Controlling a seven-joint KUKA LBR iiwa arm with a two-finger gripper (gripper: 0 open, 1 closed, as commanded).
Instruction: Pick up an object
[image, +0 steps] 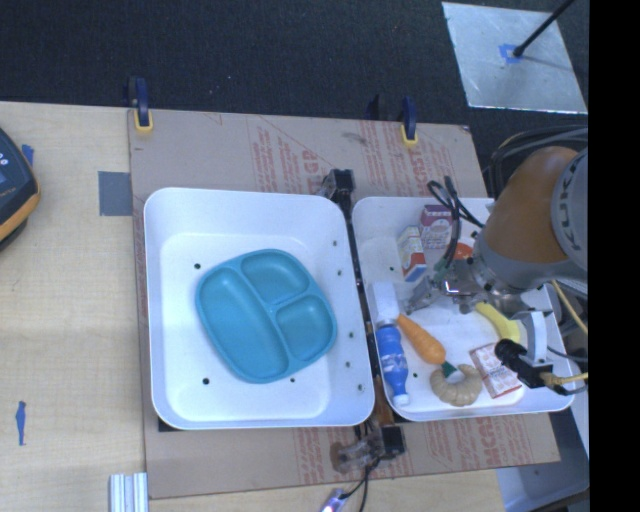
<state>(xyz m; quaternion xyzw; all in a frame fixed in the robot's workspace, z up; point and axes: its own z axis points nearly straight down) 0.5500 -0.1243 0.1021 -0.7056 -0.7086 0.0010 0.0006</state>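
Note:
The right bin (392, 218) holds several small items: a toy carrot (422, 339), a blue-and-white bottle (390, 357) along its left wall, a small carton (435, 226), a white packet (410, 250), a beige pastry-like piece (455, 385), a yellow banana (499, 320) and a red-and-white packet (496, 369). My gripper (447, 287) is down inside this bin, just above and right of the carrot, under the grey and orange wrist (530, 220). The wrist hides what lies beneath it.
The left bin (170, 230) carries a blue divided plate (265, 315). Black cables (448, 200) loop over the right bin's far side. Clamps (141, 102) hold the cardboard sheet at the back. A black and yellow device (12, 185) sits at the far left edge.

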